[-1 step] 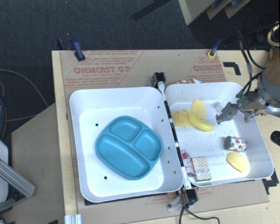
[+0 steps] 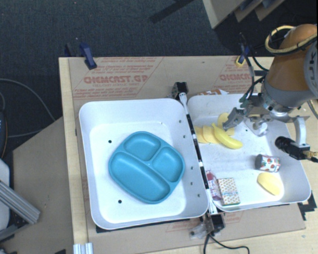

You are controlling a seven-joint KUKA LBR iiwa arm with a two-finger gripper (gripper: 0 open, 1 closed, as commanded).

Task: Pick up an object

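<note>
In the camera view, the jaws (image 2: 241, 117) are hanging over the right bin (image 2: 302, 189), just beside the bananas (image 2: 220, 136); whether they are parted I cannot tell. A blue divided plate (image 2: 145, 166) is lying in the left bin (image 2: 92, 152).

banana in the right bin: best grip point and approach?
Judging from the pose, grip the banana across its curved middle, coming straight down from above. It lies flat on the right bin's floor, long axis running from the bin's left wall toward its centre, so fingers should close across its narrow width. The pale slice sits against its left end; the right half looks freer. The gripper is already close.
</note>
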